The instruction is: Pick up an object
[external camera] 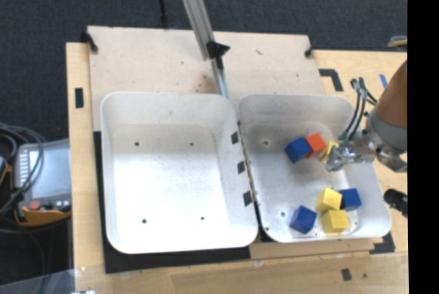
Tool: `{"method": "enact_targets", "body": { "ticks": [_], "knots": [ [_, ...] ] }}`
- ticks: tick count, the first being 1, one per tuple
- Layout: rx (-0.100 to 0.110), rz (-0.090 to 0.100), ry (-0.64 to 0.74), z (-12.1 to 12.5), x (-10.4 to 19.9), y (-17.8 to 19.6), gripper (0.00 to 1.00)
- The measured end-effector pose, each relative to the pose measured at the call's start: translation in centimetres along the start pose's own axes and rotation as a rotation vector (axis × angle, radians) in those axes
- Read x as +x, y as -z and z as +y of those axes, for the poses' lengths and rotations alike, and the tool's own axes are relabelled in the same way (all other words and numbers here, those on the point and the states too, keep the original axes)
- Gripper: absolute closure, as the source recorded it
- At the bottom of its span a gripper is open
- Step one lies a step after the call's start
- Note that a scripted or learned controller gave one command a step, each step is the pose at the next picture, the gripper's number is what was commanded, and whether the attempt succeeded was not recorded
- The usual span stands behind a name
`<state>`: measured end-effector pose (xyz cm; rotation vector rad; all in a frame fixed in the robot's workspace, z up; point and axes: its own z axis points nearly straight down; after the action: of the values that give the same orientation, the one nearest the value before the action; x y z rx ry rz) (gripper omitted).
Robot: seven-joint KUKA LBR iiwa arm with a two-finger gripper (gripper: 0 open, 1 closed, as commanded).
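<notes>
While the arm (387, 114) reaches in from the right, the gripper (337, 157) hangs low over the right bin (274, 118), and whether it is open or closed cannot be told from up here. Just beside its tip, on the left, sits a tight cluster: an orange block (316, 143) touching a blue block (298, 149), with a sliver of yellow (330, 149) tucked against the gripper itself. Nothing can be seen held by the gripper.

Down toward the near wall lies a second group: a yellow cube (329, 199) touching a blue cube (350, 198), another yellow cube (336, 221) below them, and a blue one (302, 218) off to the left. All are stubby, with no clear long axis; several sit turned at a slant to the bin walls.

Open white floor spreads across the right bin's left half. The left bin (171, 169) lies alongside, rims touching, its floor showing just dark specks.
</notes>
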<state>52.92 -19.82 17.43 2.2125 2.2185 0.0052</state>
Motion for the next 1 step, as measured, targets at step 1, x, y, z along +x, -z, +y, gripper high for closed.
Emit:
{"method": "enact_targets", "body": {
  "ticks": [1],
  "knots": [
    [0.000, 0.000, 0.001, 0.23, -0.18, 5.40, 1.00]
  ]
}}
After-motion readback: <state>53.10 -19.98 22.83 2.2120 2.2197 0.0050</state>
